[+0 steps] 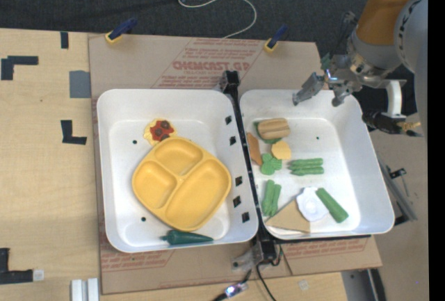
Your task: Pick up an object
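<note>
White plastic bins sit side by side on the worktop point(42, 174), two in all, on a sheet of brown cardboard point(201, 63).

Left bin point(111, 112), centre of the frame: one yellow divided plate point(182, 183) with three compartments lying tilted across the floor, one small pizza-like toy with red spots point(160, 130) just touching the plate's upper left edge, and one dark green pepper point(188, 238) lying flat below the plate near the lower wall.

Right bin point(361, 147), centre right: toy food in a loose cluster. One brown bun-like piece point(272, 128) at the top, one orange stick point(254, 149) along the left wall, one yellow round piece point(281, 151), one small green leafy piece point(270, 165), two bundles of green beans point(306, 166) point(270, 197), one single green stick point(332, 204), one white egg-like piece point(311, 206) touching a tan wedge point(287, 220) at the lower edge.

Above the right bin's upper rim, upper right of the frame, hangs the gripper point(321, 90); its fingers point(306, 92) are spread apart with nothing between them, well apart from the food.
</note>
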Controlling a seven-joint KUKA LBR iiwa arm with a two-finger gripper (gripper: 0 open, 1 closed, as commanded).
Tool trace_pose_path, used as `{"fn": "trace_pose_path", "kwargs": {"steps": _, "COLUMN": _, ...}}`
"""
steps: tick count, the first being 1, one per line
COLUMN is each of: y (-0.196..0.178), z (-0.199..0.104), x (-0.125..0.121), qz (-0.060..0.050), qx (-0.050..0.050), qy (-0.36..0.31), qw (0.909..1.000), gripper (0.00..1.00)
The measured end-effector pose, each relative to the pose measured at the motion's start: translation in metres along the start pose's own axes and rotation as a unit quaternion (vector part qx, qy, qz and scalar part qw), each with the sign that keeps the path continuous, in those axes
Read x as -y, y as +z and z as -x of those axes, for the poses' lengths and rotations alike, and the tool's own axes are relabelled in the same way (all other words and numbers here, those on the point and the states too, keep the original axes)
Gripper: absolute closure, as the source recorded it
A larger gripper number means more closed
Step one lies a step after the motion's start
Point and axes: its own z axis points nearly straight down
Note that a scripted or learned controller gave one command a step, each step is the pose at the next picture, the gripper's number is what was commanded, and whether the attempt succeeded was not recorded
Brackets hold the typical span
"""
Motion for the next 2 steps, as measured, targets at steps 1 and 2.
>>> {"fn": "trace_pose_path", "kwargs": {"steps": 1, "y": 0.064, "z": -0.001, "x": 0.005, "qz": -0.003, "qx": 0.0, "qy": 0.0, "qw": 1.0, "gripper": 0.0}}
{"fn": "trace_pose_path", "kwargs": {"steps": 2, "y": 0.121, "z": 0.002, "x": -0.002, "qz": -0.002, "qx": 0.0, "qy": -0.001, "qw": 1.0, "gripper": 0.0}}
